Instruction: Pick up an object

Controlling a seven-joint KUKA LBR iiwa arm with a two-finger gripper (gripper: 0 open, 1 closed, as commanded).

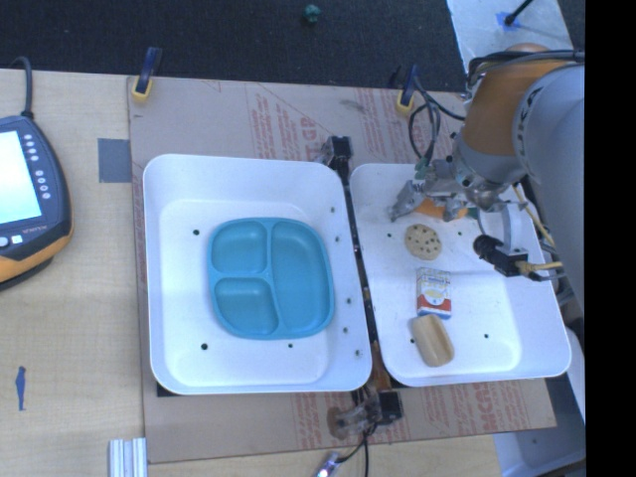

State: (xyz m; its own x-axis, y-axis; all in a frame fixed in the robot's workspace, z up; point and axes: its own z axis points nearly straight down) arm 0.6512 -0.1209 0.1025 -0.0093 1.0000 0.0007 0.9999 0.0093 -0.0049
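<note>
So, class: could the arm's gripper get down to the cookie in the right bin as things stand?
Probably yes. The cookie lies flat on the right bin floor with nothing on top of it, just below the gripper in the view. The small carton sits apart from it.

A blue divided plate (270, 277) lies in a white bin (169, 266), while the other white bin (517, 351) holds a tan dark-speckled cookie (422, 239), a red-and-white packet (433, 294) and a tan block (433, 342).
</note>
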